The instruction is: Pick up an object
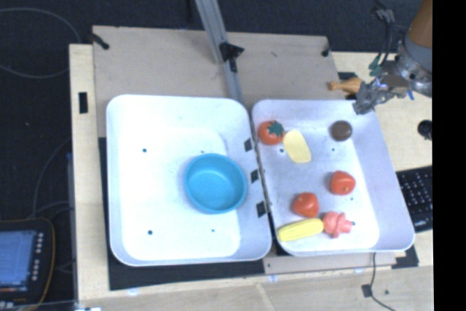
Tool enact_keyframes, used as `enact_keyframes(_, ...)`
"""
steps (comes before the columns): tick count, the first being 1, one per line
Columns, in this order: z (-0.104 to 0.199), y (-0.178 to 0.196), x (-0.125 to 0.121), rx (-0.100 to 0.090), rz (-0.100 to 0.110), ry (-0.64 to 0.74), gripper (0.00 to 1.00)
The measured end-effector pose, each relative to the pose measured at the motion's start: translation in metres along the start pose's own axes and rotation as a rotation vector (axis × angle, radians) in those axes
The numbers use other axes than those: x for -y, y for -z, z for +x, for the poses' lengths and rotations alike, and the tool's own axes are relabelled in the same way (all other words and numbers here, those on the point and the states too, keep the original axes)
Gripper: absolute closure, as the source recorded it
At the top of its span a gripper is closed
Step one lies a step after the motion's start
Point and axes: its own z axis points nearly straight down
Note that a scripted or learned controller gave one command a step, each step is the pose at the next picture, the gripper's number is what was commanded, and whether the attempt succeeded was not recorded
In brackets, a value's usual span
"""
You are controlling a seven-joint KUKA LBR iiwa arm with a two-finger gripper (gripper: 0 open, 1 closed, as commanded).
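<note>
The right bin [378, 156] holds several small toy foods: a red tomato with a green top [271, 132], a pale yellow piece [297, 146], a brown ball [341, 130], a red piece [342, 182], another red piece [306, 205], a yellow banana-like piece [300, 230] and a pink piece [336, 223]. A blue bowl [214, 183] sits in the left bin [138, 127]. My gripper [366, 100] hangs at the far right, over the right bin's upper right corner, just up and right of the brown ball. Nothing shows between its tips.
A slanted grey metal bar [207, 7] runs from the top down to the gap between the bins. A black keyboard [416, 194] lies right of the right bin. A small screen [22, 258] sits at the bottom left, off the bench.
</note>
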Motion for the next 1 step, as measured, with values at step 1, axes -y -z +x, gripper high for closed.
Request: enact_keyframes(1,0.0495,0.0102,0.0197,-0.003,0.004,-0.002,1.00)
